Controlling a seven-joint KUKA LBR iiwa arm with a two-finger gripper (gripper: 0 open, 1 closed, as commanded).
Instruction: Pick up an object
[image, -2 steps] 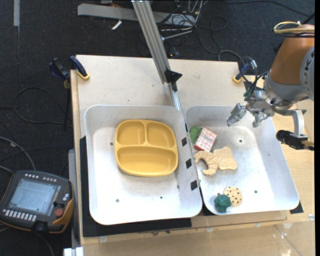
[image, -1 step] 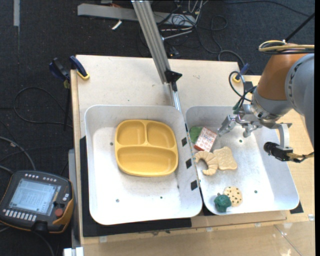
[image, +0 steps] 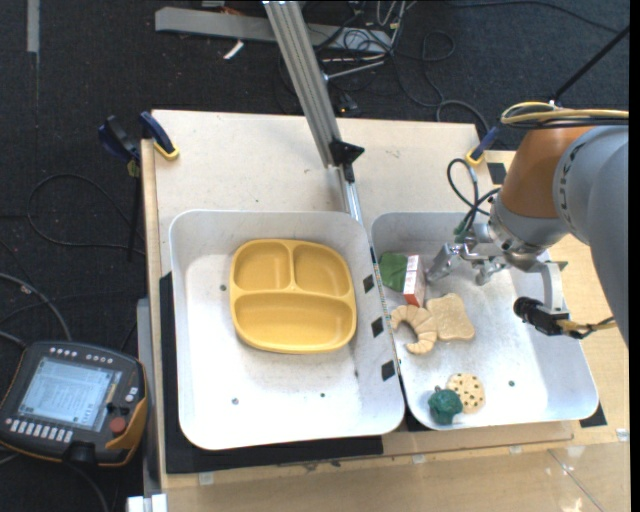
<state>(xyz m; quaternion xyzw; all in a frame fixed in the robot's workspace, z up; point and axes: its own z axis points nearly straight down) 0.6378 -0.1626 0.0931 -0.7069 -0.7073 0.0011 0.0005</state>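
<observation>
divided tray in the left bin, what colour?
Yellow, plain with no pattern. The divided tray shows clearly in the camera view, lying in the left bin.

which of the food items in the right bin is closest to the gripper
The green and red carton, at the bin's left wall, just left of the gripper. The croissant, toast, cookie and broccoli lie further down.

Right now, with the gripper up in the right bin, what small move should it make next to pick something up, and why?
Probably shift the gripper a little toward the near side and lower it over the tan bread slice. It hangs above the right bin with nothing visibly between its fingers, and the slice lies flat, closest below.
</observation>
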